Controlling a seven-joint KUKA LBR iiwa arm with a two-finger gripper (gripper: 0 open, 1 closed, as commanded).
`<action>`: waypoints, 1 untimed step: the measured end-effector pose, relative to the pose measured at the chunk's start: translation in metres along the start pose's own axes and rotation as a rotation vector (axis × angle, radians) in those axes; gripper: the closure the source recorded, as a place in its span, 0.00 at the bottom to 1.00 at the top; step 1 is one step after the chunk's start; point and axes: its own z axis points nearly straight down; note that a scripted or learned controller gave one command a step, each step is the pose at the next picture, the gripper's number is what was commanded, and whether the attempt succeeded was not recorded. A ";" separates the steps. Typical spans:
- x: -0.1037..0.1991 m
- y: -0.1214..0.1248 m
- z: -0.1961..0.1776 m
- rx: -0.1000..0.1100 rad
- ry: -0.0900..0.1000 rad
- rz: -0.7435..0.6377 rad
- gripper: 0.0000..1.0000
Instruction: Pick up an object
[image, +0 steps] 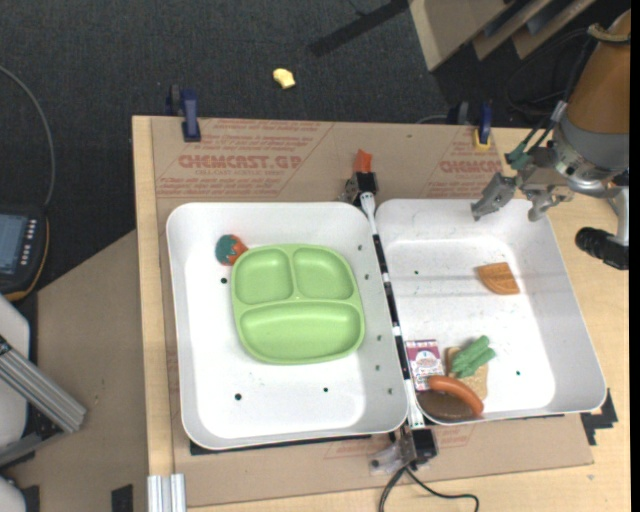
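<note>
My gripper (514, 200) hangs above the far edge of the right bin (550, 330), its two grey fingers spread apart with nothing between them. An orange-brown wedge (497, 278) lies in the right bin, below the gripper. At the bin's near left corner sit a small pink and white packet (422, 357), a green toy (472, 355) and a brown and red sausage-like piece (452, 393). The left bin (200, 390) holds a green divided plate (296, 303) and a small red and green item (230, 249) at its far left.
Both bins rest on a cardboard sheet (300, 150) clamped to the bench with blue clamps (186, 112). A black and orange clip (363, 180) joins the bins at the far end. A yellow scrap (285, 77) lies on the dark floor beyond.
</note>
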 end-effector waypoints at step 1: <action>-0.050 0.002 0.066 0.012 0.003 0.001 0.00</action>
